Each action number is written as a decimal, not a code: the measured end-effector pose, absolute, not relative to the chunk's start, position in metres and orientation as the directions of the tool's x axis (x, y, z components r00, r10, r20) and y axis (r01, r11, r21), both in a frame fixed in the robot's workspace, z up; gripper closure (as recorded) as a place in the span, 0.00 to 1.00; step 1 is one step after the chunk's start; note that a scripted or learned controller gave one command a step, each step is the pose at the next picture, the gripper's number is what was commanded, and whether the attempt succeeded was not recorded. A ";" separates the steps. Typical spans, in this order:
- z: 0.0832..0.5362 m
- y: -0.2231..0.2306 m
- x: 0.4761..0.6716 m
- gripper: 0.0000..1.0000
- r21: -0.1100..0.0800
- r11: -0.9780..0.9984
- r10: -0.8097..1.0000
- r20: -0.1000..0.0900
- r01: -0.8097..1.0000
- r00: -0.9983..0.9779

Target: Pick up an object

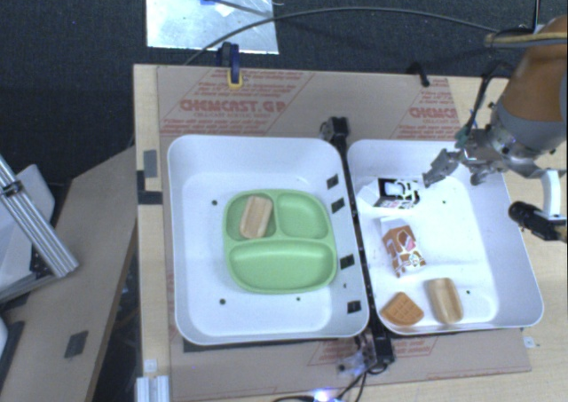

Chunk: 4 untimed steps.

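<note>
Hovering over the upper part of the right bin (519,240), the gripper (441,168) carries nothing that can be seen between its fingers; whether they are spread or closed I cannot tell.

Going from the left: the left bin (191,214) holds a green divided plate (282,269), and a tan bread-like piece (256,216) lies in its upper left compartment, as if sorted there. Across the divider, a small black-and-white packet (398,192) lies just beside the gripper's tip, the nearest candidate to pick. Below it sits a brown and white printed packet (403,248), then a round waffle-like biscuit (403,309) and a tan oblong bread piece (445,299) near the front wall. These lie loosely apart, which should leave room for fingers around each. The arm (532,90) reaches in from the right.
</note>
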<state>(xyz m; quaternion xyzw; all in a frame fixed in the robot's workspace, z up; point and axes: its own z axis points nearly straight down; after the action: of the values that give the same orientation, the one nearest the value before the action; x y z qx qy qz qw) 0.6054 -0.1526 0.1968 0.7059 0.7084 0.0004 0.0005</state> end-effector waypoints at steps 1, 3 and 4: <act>0.134 -0.150 0.606 0.00 -0.003 0.002 1.000 0.000 1.000 -0.002; 0.115 -0.150 0.612 1.00 0.017 0.004 1.000 -0.001 1.000 -0.004; 0.179 -0.152 0.609 1.00 0.008 0.004 1.000 -0.002 1.000 -0.004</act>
<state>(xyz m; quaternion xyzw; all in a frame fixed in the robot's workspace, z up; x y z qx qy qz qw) 0.6090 -0.1517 0.1788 0.7056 0.7086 0.0020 0.0033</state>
